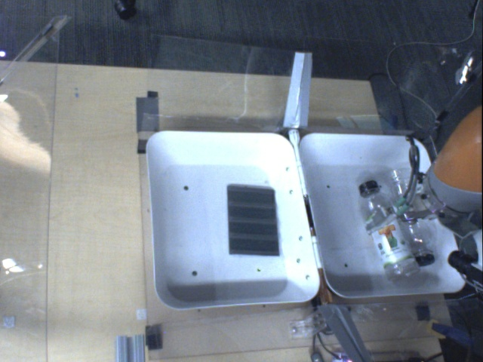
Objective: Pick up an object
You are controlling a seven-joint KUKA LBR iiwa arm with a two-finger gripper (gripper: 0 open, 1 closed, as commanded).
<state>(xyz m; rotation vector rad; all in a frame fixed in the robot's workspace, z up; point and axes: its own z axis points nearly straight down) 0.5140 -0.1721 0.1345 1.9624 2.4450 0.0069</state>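
Now bottles (392, 228) directly beneath claw (408, 216), right bin (336, 202).

Arm (462, 168): rounded orange band at the view's right edge, grey collar beneath it. Thin dark cables (413, 173) loop off the wrist. Gripper (407, 210) assembly pale, partly see-through; details too small to resolve. Black fitting (462, 261) below.
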